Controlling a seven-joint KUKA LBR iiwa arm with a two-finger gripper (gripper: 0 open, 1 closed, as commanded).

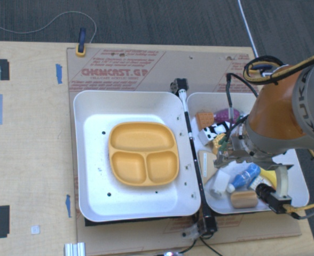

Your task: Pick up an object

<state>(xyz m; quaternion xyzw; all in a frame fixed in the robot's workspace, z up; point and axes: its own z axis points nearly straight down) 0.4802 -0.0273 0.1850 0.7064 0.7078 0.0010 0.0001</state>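
Note:
The right bin point(301, 193) holds a pile of small objects: a blue and white bottle point(243, 178), a tan wooden block point(244, 199), a brown square piece point(204, 119), a purple item point(225, 114), a black and white toy point(218, 130) and a yellow piece point(268, 175). The arm's orange and grey wrist point(277, 116) hangs low over this bin's middle and covers much of it. My gripper point(227, 156) reaches down to the left of the wrist, just above the pile near the blue bottle.
The left bin point(93, 143) holds a yellow three-compartment plate point(144, 153). A black clamp bar point(189, 127) runs between the two bins. Cables point(258, 68) loop above the wrist. A blue clamp point(81, 40) sits at the board's far left corner.

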